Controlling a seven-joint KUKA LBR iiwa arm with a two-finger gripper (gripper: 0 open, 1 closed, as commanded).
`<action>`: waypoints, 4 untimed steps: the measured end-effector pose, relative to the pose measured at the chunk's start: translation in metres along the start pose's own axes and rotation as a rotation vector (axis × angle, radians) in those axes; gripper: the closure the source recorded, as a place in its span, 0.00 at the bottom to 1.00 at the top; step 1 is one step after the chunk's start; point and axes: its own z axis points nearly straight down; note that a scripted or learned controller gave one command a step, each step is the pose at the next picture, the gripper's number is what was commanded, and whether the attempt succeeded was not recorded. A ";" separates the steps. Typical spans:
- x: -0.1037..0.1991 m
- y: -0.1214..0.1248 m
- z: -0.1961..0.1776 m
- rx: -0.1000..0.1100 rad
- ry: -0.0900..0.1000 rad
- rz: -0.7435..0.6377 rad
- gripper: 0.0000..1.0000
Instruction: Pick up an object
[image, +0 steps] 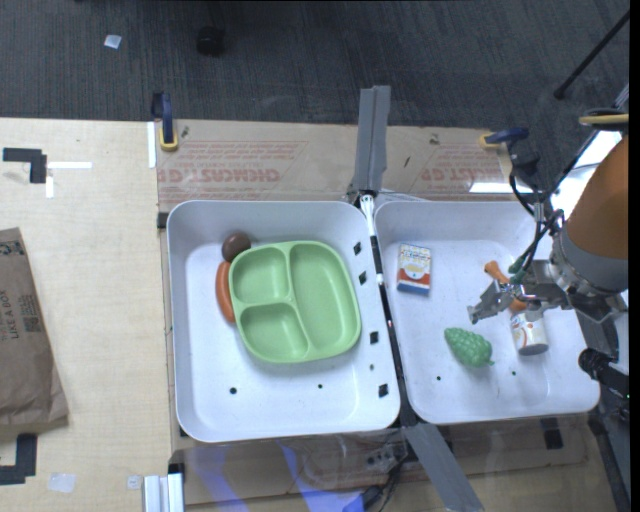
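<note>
Left bin (200, 400): a green three-compartment tray (295, 300) lies flat, with an orange sausage-shaped item (224, 290) and a brown round item (236, 246) touching its left rim. Right bin (440, 395): a small printed carton (414, 268) near the dividing wall, a green knobbly object (468, 346) towards the front, a small white cylinder (530, 334) beside the gripper (490, 305). The gripper hangs low over this bin, between carton and cylinder. Finger state: cannot tell. Nothing visibly grasped

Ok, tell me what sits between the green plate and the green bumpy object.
In the camera view, the bins' divider separates the green plate from the green bumpy object; otherwise bare white floor. The small card box sits farther back.
</note>
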 end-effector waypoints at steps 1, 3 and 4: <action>-0.068 -0.018 -0.023 -0.003 -0.001 0.207 0.00; -0.074 0.048 0.009 -0.002 -0.001 0.354 0.00; -0.074 0.048 0.000 0.000 -0.002 0.351 1.00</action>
